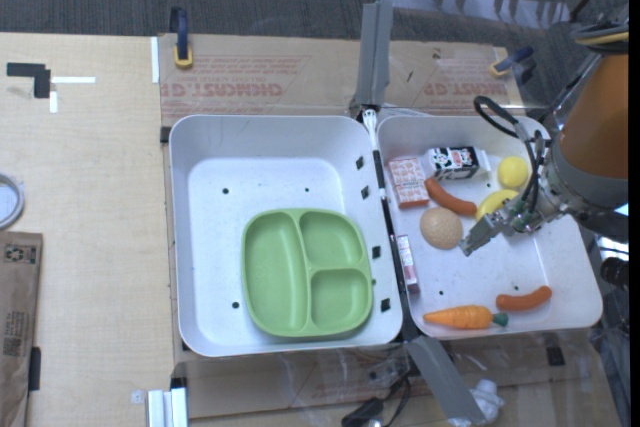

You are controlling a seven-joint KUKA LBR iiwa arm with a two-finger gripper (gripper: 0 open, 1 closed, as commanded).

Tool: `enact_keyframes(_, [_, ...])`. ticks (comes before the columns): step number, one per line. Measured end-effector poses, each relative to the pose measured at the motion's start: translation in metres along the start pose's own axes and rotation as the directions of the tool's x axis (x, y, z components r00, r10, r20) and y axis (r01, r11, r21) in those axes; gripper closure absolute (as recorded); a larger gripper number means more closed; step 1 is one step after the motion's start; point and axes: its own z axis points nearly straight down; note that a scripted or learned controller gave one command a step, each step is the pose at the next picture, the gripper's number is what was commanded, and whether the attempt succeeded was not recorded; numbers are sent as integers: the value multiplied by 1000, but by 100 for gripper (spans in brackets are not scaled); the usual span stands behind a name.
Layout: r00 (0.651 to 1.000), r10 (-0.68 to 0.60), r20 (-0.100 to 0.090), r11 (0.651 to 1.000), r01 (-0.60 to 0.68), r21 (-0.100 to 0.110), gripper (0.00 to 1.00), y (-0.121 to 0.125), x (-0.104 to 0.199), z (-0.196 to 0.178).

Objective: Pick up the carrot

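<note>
Two white bins are seen side by side on the bench, with the arm (600,130) reaching in over the right one.

The left bin (200,215) is occupied by a green divided plate (306,271) with three compartments. In the right bin (575,295), the gripper (478,239) is held low near the middle, just beside a round beige potato-like item (441,228); nothing is seen between its fingers, and whether they are apart or together cannot be told. The carrot (461,318) is laid flat along the near edge of the right bin, well apart from the gripper, its green end pointing right. A red sausage (524,298) lies just right of it. Further back are found a second sausage (451,197), a lemon (513,172), a pink carton (407,181) and a small black-and-white carton (454,162).
</note>
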Motion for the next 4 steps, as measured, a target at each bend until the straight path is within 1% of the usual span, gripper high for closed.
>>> enact_keyframes(1, [996, -89, -2, 996, 89, 2, 0, 4, 12, 49])
enact_keyframes(2, [986, -167, -2, 986, 167, 2, 0, 2, 7, 49])
enact_keyframes(3, [986, -168, -2, 986, 168, 2, 0, 2, 7, 49])
enact_keyframes(4, [937, -350, 0, 937, 350, -1, 0, -14, -30, 18])
